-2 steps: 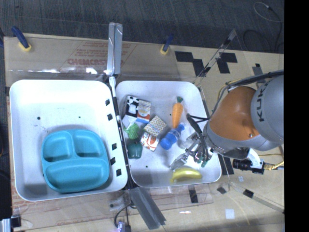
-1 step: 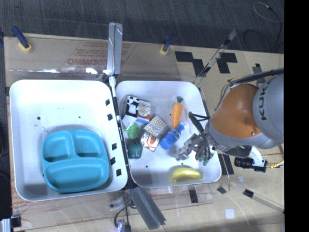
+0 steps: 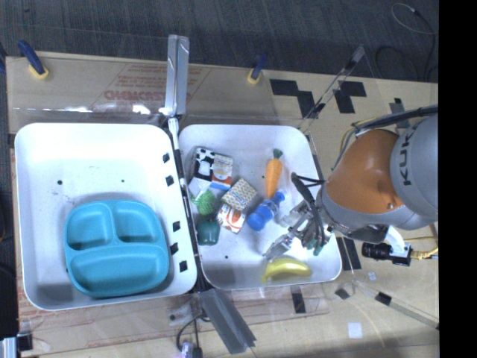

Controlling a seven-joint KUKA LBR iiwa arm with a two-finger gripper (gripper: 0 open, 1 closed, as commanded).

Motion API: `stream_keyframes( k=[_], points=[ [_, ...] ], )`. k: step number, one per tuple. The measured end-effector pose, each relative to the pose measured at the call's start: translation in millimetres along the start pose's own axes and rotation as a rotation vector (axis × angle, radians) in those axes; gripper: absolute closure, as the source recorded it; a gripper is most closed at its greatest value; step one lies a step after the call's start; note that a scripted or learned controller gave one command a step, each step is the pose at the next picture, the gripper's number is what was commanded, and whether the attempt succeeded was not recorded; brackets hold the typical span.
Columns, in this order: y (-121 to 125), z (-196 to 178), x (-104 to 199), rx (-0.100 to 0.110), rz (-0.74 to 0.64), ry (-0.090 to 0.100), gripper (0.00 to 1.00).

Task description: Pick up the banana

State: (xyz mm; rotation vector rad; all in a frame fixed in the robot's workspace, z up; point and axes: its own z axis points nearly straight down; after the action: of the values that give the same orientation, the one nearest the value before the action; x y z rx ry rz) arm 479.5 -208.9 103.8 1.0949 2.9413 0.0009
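Grey arm (image 3: 421, 177), orange band, black lettering, metallic end effector (image 3: 287, 245).

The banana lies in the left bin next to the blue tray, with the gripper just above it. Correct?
Not quite. The camera view shows the banana in the right bin, near its front edge, with the gripper just above it. The blue tray sits in the left bin.
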Motion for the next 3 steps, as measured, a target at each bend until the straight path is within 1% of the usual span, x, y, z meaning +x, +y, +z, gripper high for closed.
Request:
stream_keyframes(
  k=[1, 2, 3],
  points=[
    [23.3, 11.4, 23.3, 0.001, -0.248, 0.004, 0.00],
    [24.5, 1.3, 22.7, 0.000, -0.253, 0.003, 1.00],
    [24.6, 1.3, 22.7, 0.000, -0.253, 0.003, 0.00]
  ],
)
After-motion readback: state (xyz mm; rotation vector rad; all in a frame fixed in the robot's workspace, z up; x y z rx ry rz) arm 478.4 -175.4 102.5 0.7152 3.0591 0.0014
